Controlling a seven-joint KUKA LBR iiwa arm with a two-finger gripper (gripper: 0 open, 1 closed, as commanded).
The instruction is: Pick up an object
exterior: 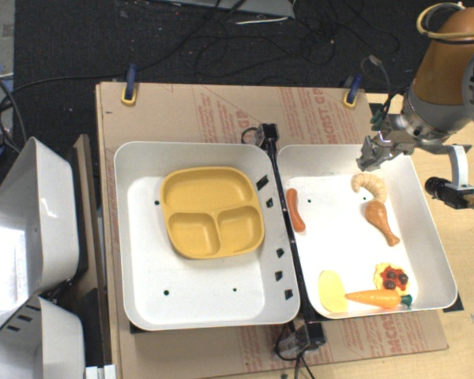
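Lowest in the frame, an orange toy carrot (pixel 373 297) is seen lying along the near edge of the right bin (pixel 434 235), its tip touching a pale yellow oval piece (pixel 331 290) and its leafy end just below a small yellow piece topped with dark red berries (pixel 392 276). Higher up in the same bin, a brown toy drumstick (pixel 381 220) is laid at a slant, and a pale croissant-shaped piece (pixel 370 183) is found just above it, close beneath the gripper (pixel 374 153). The gripper is held over the far rim of the right bin, at the end of the grey arm (pixel 446 77) reaching in from the right; whether its fingers are apart or together cannot be told, and nothing is seen between them. An orange-red toy sausage (pixel 295 209) is placed well to the left of the fingers, near the bin's left wall. In the left bin (pixel 134 235), far from the fingers, a yellow divided plate (pixel 212 212) is set. Both bins are borne on a cardboard sheet (pixel 197 113) held by two yellow clamps (pixel 129 93).
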